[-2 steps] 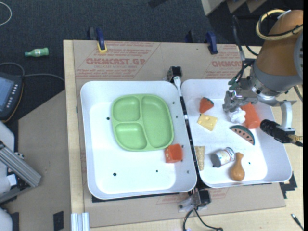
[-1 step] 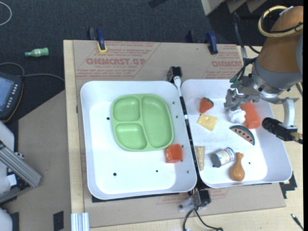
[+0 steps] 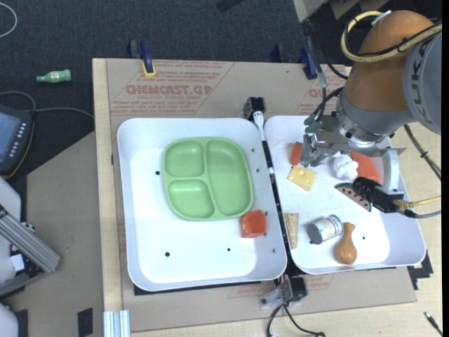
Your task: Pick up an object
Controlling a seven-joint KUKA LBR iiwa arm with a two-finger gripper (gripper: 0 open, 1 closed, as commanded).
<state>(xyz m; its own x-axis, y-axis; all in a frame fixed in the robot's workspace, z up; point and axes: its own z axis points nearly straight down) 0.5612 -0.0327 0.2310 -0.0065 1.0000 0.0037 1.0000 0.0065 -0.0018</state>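
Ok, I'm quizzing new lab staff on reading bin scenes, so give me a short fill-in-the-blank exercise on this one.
1. The green divided plate lies in the ____ bin as the camera sees it.
2. The plate has ____ compartments.
3. The orange block sits just off the plate's lower-____ corner in the picture.
4. The claw hangs above the ____ bin, near the yellow cheese wedge.

Missing words: left; three; right; right

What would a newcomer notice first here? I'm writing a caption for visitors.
The pale green three-compartment plastic plate lies in the middle of the left white bin, with a small orange block beside its lower right corner. Over the right white bin, the grey arm's claw hangs above a yellow cheese-like wedge.
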